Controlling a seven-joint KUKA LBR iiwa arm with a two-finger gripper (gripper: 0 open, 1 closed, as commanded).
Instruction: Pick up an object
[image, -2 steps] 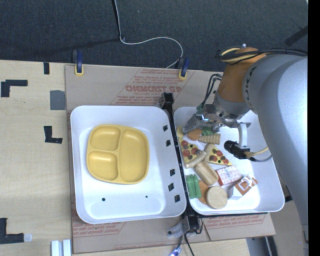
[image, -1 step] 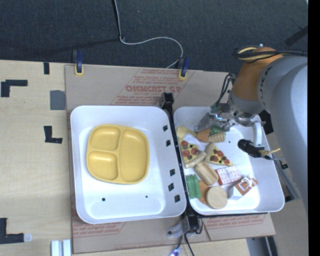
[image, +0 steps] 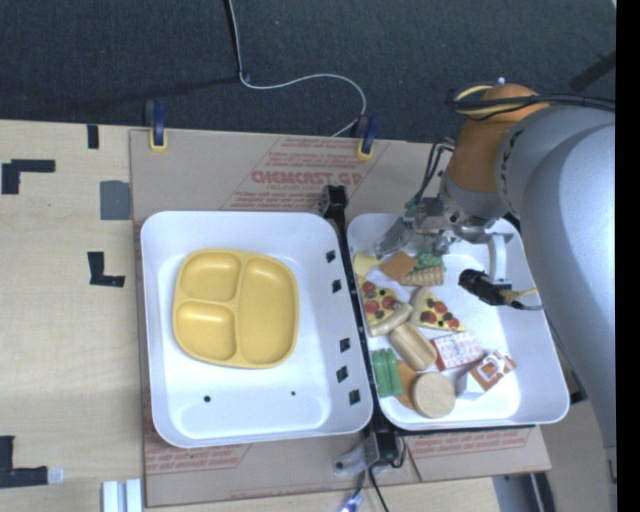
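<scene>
Item one, far left: left bin (image: 160, 232), shallow, white, smooth plastic with rounded corners, resting on a brown cardboard sheet (image: 250, 175). In it I log a yellow plate (image: 240, 305), a matte rounded square split into three compartments, lying flat toward the bin's far left. Item two: right bin (image: 525, 400), same make, touching the first along the centre line. It holds the toy food pieces (image: 415, 330), clustered in its left half. They are a green block (image: 383, 368) by the left wall, long axis running near to far, and a tan bread roll (image: 410, 345), a smooth cylinder whose long axis slants from far left to near right. There is a pizza slice (image: 378, 298) just beyond the roll and a second pizza slice (image: 436, 315) to its right, narrow end toward the far side as best I can judge. I also log a round pale wooden disc (image: 435, 394) at the near edge, a red-and-white box (image: 458, 350), and a small orange-and-white carton (image: 492, 370) on its right. At the far end lie a brown piece (image: 398, 266) and a green ridged piece (image: 428, 268). Item three: gripper (image: 418, 240), low over the bin's far left corner, just above those last two pieces. I cannot tell how its jaws stand, and I see nothing held. Item four: arm (image: 565, 230), grey, bulky, entering from the right and bending down at the orange band (image: 478, 150).
</scene>
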